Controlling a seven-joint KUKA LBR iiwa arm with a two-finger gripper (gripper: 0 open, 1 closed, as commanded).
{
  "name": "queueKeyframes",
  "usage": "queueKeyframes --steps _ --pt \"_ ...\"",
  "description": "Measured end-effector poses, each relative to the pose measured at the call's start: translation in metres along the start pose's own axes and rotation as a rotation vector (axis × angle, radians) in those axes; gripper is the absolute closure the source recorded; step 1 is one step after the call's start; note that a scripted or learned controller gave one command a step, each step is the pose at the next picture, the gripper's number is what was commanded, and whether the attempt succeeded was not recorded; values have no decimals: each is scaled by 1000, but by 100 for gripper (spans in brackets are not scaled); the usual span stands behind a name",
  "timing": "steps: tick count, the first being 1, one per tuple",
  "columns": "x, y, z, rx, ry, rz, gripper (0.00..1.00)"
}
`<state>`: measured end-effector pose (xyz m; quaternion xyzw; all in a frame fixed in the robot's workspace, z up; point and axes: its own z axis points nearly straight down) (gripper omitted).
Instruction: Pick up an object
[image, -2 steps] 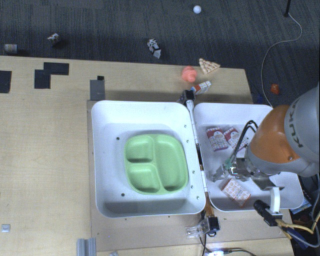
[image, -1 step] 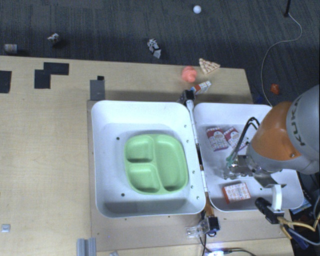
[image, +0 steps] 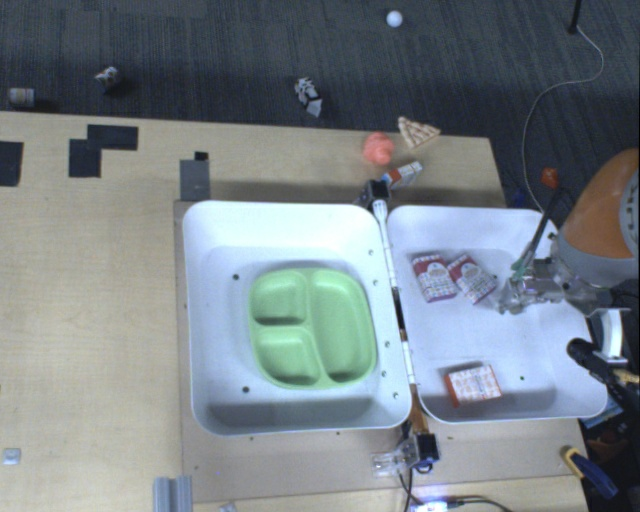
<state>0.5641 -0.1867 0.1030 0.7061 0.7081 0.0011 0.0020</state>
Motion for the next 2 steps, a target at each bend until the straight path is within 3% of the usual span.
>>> queueKeyframes --steps 1,2 --pt "1 0 0 1 0 -2 0" --pt "74 -47 16 -4 0 0 0"
